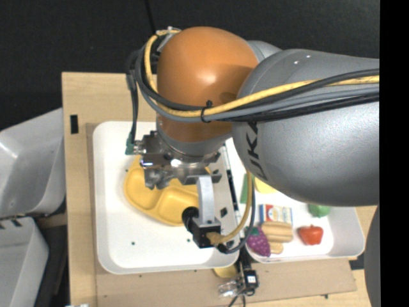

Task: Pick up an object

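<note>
Looming over the white bin point(115, 248), my wrist hides my gripper point(167, 179) (finger state: I cannot tell); the yellow object point(153, 200) lies directly beneath.

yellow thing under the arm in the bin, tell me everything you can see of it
The yellow thing is a smooth, glossy, plastic-looking piece with rounded, lobed edges, lying flat on the floor of the white bin. Its colour is an even warm yellow. Its upper right part is hidden under the arm's wrist and the claw, which hang right over it; whether they touch it cannot be told. No other item in the bin visibly touches it.
</note>
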`<state>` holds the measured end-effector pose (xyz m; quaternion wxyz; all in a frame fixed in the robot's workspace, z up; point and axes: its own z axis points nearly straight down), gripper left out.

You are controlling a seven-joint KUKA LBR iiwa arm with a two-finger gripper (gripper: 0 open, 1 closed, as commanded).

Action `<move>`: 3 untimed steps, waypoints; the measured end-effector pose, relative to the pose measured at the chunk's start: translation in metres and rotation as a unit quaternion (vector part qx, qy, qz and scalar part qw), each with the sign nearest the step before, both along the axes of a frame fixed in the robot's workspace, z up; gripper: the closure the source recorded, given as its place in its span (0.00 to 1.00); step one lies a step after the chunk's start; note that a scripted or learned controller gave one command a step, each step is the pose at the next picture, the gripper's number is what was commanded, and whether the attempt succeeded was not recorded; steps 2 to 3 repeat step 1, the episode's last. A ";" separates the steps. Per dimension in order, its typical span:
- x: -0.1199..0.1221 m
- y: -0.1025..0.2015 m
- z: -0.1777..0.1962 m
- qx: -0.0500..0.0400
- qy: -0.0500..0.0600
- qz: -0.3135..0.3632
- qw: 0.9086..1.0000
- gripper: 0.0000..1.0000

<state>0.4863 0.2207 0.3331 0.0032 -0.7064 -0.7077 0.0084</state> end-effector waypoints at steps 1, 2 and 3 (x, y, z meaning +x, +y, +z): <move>0.004 0.000 0.228 0.008 -0.018 0.002 1.000 1.00; 0.004 0.000 0.228 0.008 -0.018 0.002 1.000 1.00; 0.004 0.000 0.228 0.008 -0.018 0.002 1.000 1.00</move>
